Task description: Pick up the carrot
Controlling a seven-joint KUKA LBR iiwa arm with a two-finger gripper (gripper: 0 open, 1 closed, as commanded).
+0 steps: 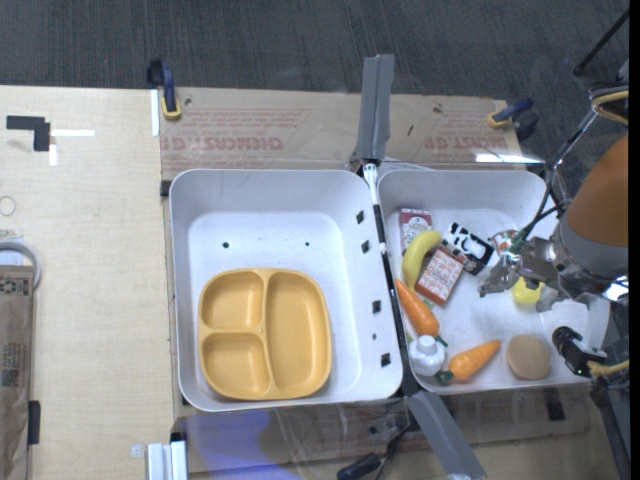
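Camera view: gripper (512, 280) hangs near two carrots (417, 309); jaw state I cannot tell. It may grasp the yellow lemon (527, 291) instead.

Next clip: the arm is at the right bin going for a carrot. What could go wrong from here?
1. Two carrots lie close: one by the left wall, one near the front. The pick may be ambiguous.
2. The left carrot touches the banana and the bottle; a grasp might drag them.
3. The gripper sits over other clutter, away from both carrots.
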